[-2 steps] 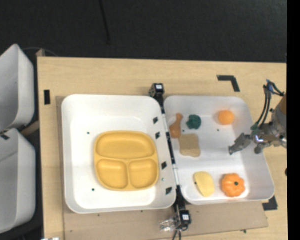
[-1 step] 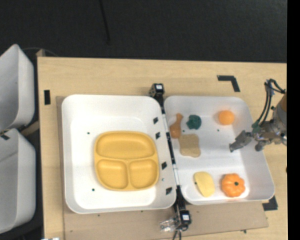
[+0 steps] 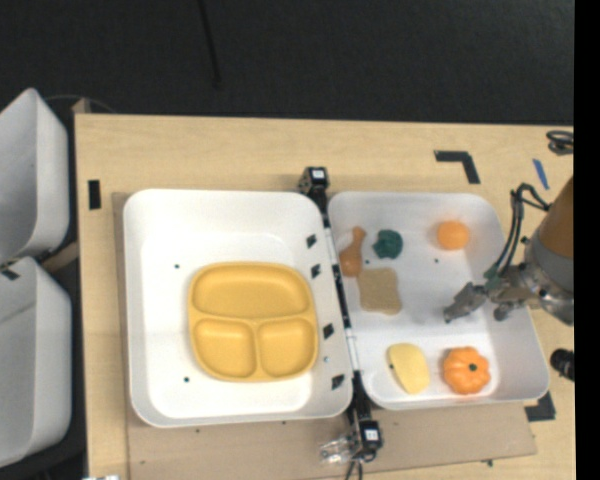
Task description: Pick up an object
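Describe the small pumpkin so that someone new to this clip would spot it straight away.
Look in the right bin, at its near right corner. The pumpkin sits there beside a pale yellow lemon-like piece. It alone is ribbed orange with a dark stem; the orange ball at the far side is smooth.

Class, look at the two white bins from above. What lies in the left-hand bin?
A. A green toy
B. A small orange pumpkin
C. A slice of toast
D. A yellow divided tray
D: the yellow divided tray sits alone in the left bin, while the pumpkin, green toy and toast lie in the right bin.
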Tool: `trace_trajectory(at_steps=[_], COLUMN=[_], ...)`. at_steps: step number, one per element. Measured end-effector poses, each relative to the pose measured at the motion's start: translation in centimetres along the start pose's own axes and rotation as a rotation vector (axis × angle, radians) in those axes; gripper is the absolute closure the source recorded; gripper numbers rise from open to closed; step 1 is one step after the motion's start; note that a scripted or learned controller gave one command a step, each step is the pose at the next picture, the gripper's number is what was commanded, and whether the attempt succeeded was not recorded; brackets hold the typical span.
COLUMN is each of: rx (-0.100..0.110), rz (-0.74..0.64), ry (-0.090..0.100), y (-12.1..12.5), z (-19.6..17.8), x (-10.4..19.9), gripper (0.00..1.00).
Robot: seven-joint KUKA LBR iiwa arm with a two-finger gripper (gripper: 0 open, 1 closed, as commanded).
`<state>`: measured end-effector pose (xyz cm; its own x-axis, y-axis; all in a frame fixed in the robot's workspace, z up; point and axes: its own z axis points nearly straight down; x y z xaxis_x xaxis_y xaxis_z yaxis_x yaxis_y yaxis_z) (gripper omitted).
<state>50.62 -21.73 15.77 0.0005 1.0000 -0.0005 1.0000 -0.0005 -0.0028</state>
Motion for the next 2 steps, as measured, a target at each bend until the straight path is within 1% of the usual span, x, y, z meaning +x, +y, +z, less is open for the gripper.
trace_trajectory(at_steps=[1,2], rx=[0.001,-0.007], rz=[0.002,0.006], ry=[0.000,-0.002], y=[-0.1,0.1], z=[5.3,3.9], x=[-0.1,-0.2], gripper=[0.00,1.00])
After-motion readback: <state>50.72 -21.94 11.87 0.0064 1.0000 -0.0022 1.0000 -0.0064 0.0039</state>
